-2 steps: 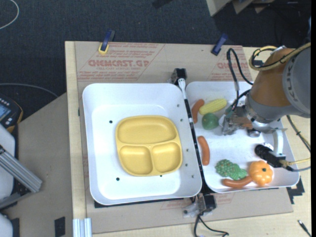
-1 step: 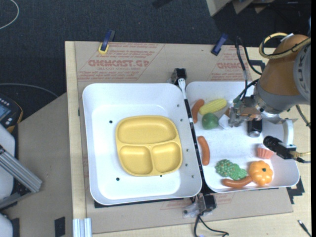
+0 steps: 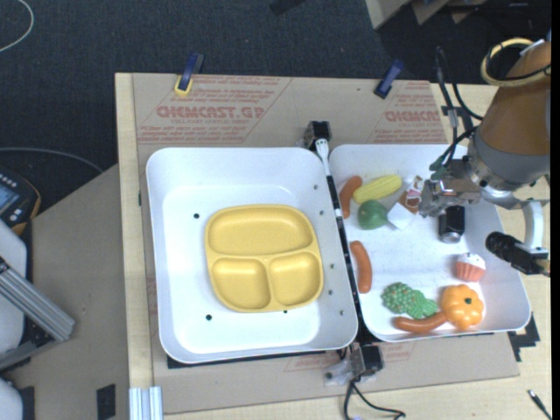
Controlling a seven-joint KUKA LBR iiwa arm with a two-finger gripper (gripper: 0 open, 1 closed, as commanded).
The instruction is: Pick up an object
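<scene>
My gripper (image 3: 431, 196) hangs low over the back of the right bin (image 3: 507, 322), reaching in from the right. Just to its left, close against it, lies a small red and white piece (image 3: 411, 198); whether they touch is unclear. A yellow corn cob (image 3: 378, 186), a green pepper (image 3: 372, 214) and a small white block (image 3: 399, 220) lie a little further left. An orange-red sausage (image 3: 349, 195) rests by the bin's left wall.
The left bin (image 3: 166, 234) holds a yellow divided plate (image 3: 262, 256). In the right bin's front half lie a second sausage (image 3: 361, 266), a broccoli (image 3: 408, 300), an orange pumpkin (image 3: 463, 306), a red chili (image 3: 420, 325) and a cupcake (image 3: 470, 268).
</scene>
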